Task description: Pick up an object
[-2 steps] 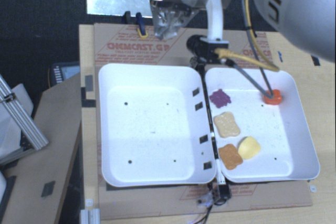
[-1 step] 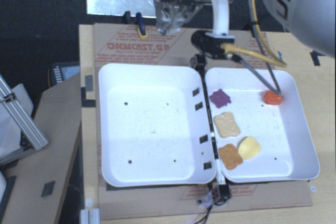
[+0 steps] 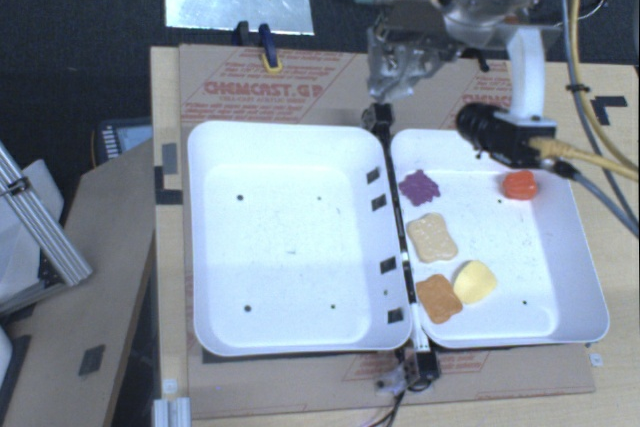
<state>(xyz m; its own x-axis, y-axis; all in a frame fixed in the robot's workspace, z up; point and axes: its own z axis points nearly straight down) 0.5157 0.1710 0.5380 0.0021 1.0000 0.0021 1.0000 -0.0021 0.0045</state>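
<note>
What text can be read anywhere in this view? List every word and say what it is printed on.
"CHEMCAST GS" (last letters blurred, uncertain): red print on the brown sheet behind the left bin.
More red print on the same sheet right of the gripper: too hidden to read.
Red print at the sheet's front edge under the bins: too small to read.
</note>
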